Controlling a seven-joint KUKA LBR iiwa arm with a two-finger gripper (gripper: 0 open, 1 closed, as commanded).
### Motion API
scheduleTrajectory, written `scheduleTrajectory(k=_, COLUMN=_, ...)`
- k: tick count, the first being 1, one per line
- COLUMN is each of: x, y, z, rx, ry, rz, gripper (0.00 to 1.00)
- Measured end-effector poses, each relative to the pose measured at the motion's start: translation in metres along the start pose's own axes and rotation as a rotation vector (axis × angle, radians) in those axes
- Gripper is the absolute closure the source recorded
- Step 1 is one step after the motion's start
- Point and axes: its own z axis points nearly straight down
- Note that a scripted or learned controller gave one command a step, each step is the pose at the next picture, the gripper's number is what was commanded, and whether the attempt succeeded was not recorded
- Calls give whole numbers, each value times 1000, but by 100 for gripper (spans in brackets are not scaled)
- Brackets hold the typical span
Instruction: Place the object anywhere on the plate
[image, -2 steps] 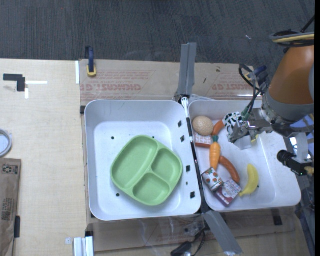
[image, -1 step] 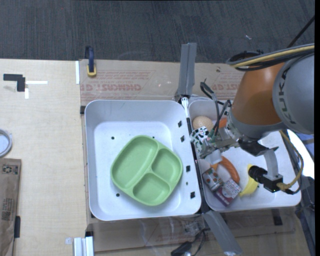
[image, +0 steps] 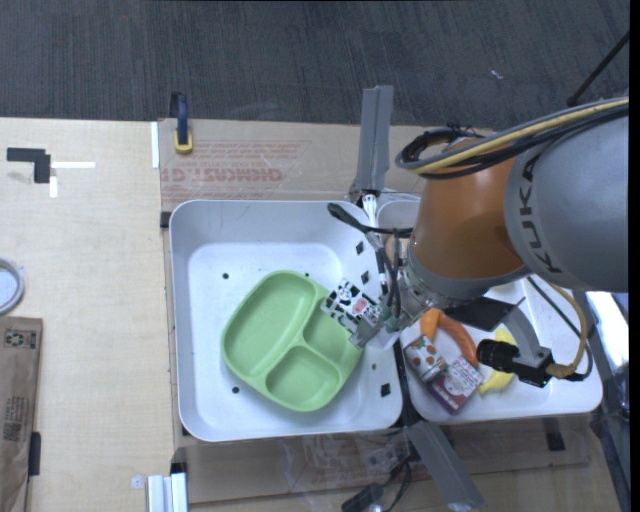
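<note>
A light green divided plate (image: 280, 340) lies tilted in the left white bin (image: 200, 300), with nothing on its compartments. My gripper (image: 362, 318), marked with black and white squares, hangs low right at the plate's right rim, under the orange wrist band (image: 465, 220). The arm hides much of the right bin (image: 570, 395). There I see an orange carrot-like piece (image: 450, 335), a red and white packet (image: 445, 372) and a yellow item (image: 500, 360) with a black part next to it. I see nothing clearly between the gripper and the plate.
A dark thin tool (image: 350, 215) lies at the back of the left bin. A yellow-handled clamp (image: 181, 135) sits on the bench behind the bins. Tape roll (image: 8, 288) and a brown packet (image: 18, 400) lie at the far left.
</note>
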Motion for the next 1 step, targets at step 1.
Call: scheduleTrajectory(k=1, x=0, y=0, z=0, rx=0, ry=0, rz=0, gripper=0)
